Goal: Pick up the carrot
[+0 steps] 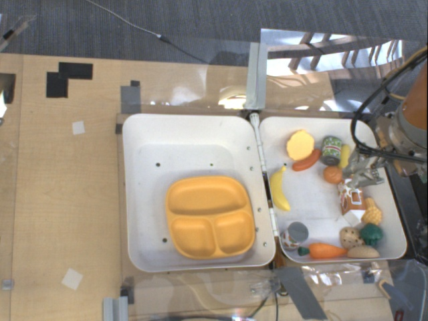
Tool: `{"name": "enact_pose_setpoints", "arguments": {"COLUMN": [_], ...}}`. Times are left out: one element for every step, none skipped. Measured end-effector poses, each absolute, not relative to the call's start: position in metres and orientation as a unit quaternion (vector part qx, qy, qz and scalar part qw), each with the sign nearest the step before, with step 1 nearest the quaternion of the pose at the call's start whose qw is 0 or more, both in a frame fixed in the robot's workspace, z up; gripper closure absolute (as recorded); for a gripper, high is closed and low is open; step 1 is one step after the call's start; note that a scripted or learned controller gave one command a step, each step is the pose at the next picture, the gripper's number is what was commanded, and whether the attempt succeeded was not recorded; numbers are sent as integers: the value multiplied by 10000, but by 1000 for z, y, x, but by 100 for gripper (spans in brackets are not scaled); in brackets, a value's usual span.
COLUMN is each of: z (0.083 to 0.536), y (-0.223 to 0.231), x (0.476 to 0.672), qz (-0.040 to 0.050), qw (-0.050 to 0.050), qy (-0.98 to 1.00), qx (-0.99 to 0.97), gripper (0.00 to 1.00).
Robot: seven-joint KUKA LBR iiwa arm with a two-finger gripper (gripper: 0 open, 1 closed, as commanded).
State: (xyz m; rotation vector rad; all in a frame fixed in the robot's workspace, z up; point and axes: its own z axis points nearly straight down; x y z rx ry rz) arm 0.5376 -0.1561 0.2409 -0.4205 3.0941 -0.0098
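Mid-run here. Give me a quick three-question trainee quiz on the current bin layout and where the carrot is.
1. True or false: the carrot lies in the bin that holds the yellow tray.
2. Which lies closest to the carrot: A) banana B) grey cup C) can?
3. Fill in: the gripper hovers over the ___ bin.

Key: 1 false; 2 B; 3 right.

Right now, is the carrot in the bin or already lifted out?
In the bin. The carrot lies flat on the right bin's floor near its front wall, while the gripper is apart from it, farther back.
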Motion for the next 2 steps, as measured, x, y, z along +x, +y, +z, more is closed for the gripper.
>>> {"name": "enact_pose_setpoints", "arguments": {"z": [245, 281], "y": [-207, -189], "x": [524, 599], "qz": [-20, -19], "qw": [51, 75], "qy": [9955, 9882], "qx": [-945, -1531], "gripper": [100, 100]}}
